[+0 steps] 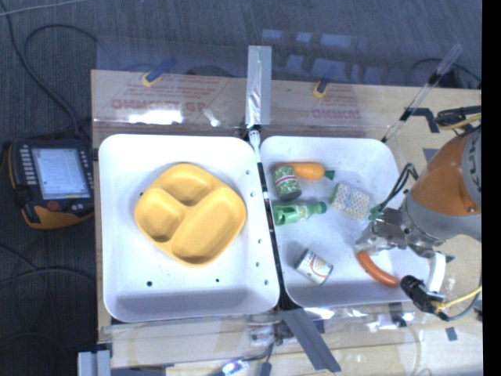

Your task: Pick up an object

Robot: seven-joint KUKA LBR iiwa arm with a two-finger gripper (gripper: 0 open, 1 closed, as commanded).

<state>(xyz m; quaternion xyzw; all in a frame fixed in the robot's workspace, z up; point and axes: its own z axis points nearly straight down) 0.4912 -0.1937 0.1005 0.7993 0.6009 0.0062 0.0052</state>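
We saw the gripper [381, 237] hovering at four o'clock in the right white bin [344, 149], just above the orange sausage-shaped toy [377, 269]; we could not tell how it stood. A divided yellow plastic plate [190, 212] filled the left bin [117, 233].

Pale wooden worktop [438, 100], set over dark carpet. Two shallow white bins side by side on it, touching along the middle: left bin [117, 288], right bin [376, 151]. At the far edge, a clear plastic sheet [172, 96] with red lettering, held by yellow-and-blue clips [156, 70]. An upright metal post [258, 84] between the bins' far corners. Cables trailing at the right edge.
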